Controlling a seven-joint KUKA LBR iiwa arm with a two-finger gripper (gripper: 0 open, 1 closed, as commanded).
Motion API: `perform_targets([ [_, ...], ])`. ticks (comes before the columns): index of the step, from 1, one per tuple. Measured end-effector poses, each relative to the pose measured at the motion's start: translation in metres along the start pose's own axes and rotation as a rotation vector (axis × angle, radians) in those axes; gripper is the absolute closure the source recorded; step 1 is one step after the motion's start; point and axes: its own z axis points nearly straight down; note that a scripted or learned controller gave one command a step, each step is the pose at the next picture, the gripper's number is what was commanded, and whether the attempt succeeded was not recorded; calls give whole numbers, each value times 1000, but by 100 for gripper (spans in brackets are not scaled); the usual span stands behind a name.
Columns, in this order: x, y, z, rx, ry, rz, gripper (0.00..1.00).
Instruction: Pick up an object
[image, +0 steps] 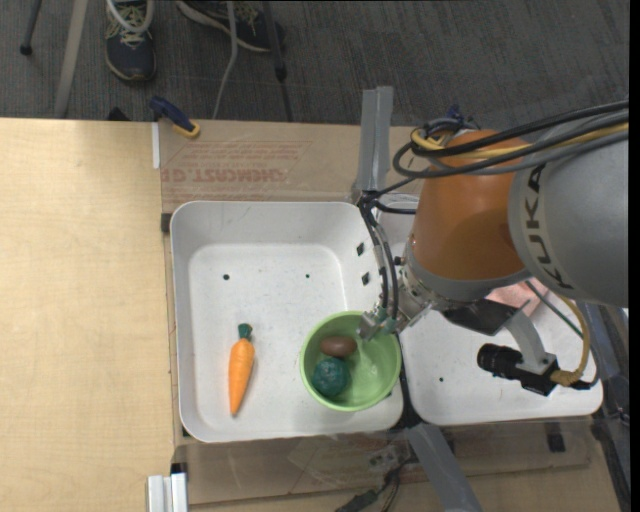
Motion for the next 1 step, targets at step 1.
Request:
perform_targets([
  [1, 48, 56, 132, -7, 0, -120, 100],
])
